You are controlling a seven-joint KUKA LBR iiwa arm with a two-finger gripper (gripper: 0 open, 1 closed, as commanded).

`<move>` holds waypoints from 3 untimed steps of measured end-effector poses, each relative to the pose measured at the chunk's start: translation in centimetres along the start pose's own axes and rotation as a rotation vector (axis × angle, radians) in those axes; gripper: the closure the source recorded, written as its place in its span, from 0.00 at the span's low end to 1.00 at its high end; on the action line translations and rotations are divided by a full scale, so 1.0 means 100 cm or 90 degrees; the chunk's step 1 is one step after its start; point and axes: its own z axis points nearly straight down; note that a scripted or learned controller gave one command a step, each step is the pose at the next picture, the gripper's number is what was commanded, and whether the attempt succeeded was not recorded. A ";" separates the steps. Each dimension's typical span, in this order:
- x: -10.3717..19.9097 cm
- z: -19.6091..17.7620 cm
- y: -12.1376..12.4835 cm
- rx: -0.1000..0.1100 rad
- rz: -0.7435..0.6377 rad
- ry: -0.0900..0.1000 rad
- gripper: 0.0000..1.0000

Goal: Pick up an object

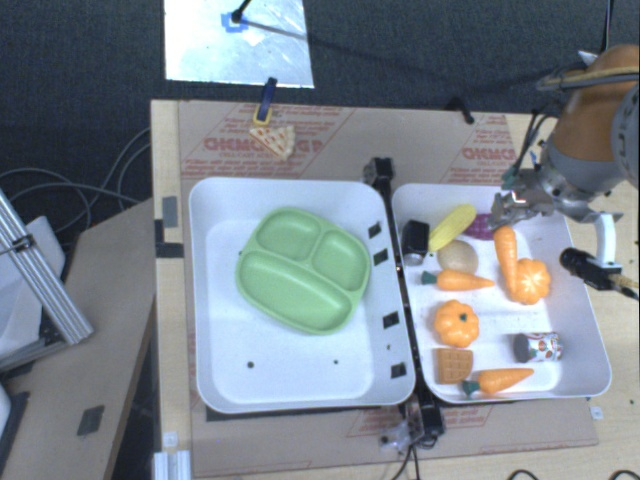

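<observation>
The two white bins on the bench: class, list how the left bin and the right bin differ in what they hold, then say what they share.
The left bin holds one green divided plate; the right bin holds many small toy foods, mostly orange. The gripper hangs over the right bin's far edge, away from the left bin. Both are shallow, white and rectangular.

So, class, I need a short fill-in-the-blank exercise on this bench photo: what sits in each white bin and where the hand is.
1. The left bin holds a divided plate coloured ____.
2. The toy foods, such as the corn cob and the pumpkin, lie in the ____ bin.
3. The hand hovers at the ____ bin's far edge.
4. The waffle lies just below the ____.

Missing words: green; right; right; pumpkin
</observation>
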 end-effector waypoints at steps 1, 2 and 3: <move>0.000 -0.055 0.002 -0.001 -0.001 0.000 1.00; 0.032 -0.047 -0.042 0.006 -0.001 0.002 1.00; 0.067 -0.062 -0.079 0.005 -0.002 0.002 1.00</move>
